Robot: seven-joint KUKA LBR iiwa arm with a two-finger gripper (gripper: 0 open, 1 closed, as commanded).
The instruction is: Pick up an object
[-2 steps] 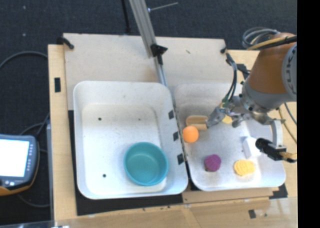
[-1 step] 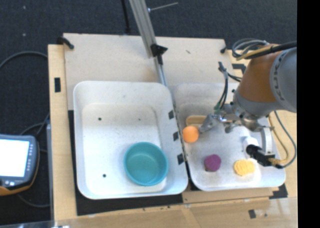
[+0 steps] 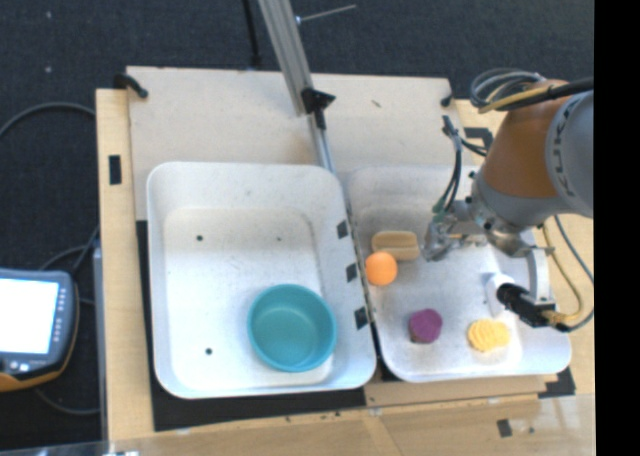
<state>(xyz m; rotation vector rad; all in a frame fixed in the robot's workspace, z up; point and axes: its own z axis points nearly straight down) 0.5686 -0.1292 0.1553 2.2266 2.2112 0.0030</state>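
Pincer (image 3: 437, 240) fingers too small and blurred against bin floor; open or closed unreadable. Arm (image 3: 530, 159) cut by right edge. Handheld screen (image 3: 33, 324) cropped at left edge. Right bin (image 3: 400, 369) far wall partly hidden behind arm.

This is a robotics lab or test cell. A plywood bench (image 3: 200, 114) stands on dark carpet (image 3: 120, 4) and carries two shallow white bins (image 3: 170, 194). An aluminium mast (image 3: 280, 24) rises from the bench's far edge, loose cables (image 3: 40, 124) trail over the floor, and a teach pendant (image 3: 30, 324) lies off the bench's left edge.
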